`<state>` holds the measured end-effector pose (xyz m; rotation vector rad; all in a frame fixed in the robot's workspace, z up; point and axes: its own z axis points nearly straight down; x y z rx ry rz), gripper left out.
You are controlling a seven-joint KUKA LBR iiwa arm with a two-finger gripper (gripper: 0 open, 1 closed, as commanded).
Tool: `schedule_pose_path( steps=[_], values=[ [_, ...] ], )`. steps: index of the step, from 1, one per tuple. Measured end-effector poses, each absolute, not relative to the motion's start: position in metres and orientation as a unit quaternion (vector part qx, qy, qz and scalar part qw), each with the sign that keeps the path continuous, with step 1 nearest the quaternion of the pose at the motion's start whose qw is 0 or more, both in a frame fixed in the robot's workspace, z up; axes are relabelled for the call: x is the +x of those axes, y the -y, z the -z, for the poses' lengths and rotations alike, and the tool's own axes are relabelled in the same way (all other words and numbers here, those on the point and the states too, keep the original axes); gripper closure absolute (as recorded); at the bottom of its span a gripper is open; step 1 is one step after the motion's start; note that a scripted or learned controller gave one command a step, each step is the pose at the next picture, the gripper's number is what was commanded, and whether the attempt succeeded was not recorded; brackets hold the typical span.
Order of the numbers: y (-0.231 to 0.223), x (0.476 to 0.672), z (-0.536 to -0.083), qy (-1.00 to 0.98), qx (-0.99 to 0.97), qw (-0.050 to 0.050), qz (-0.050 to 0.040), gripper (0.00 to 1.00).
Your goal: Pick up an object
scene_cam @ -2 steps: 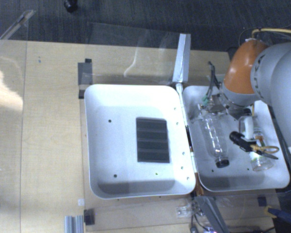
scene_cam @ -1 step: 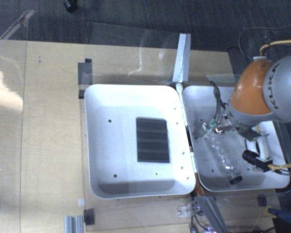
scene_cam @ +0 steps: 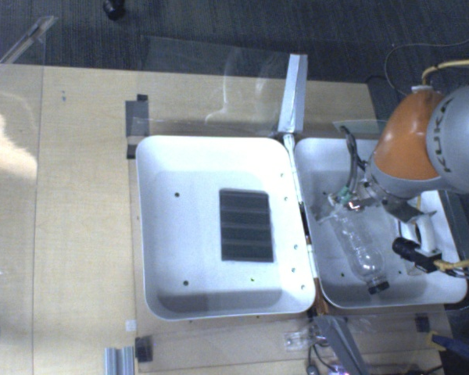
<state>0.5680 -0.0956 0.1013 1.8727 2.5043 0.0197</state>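
Lower right of frame: right bin holds a clear plastic bottle lying on its side. Its dark cap points toward the lower edge, and its body runs up and left toward the tool. This is the likely target, as it is the only loose item in that bin.

Just above the bottle: end effector, down inside the right bin at the bottle's upper end. The wrist and orange band of the arm cover most of it, so I cannot tell how far open it is or whether it has hold of anything. It may be touching the bottle's base end, but glare on the clear plastic makes this uncertain.

Centre: left bin with a black ribbed panel flat on its floor, well apart from the tool.

Left and upper frame: bare wooden surface.

Step in hand, by my reading: the descent or grasp attempt on the bottle, with no lift yet, since the bottle rests on the bin floor.

Next move calls for closing across the bottle's narrow width, then a straight lift. Smooth round plastic is prone to rolling or squirting out.
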Motion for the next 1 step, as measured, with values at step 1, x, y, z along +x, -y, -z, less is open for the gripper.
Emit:
schedule_pose_path(
  steps=[1],
  values=[
    [0.0398,0.6148,-0.1861,-0.815,0.579,0.003,-0.0024,1.00]
  ],
)
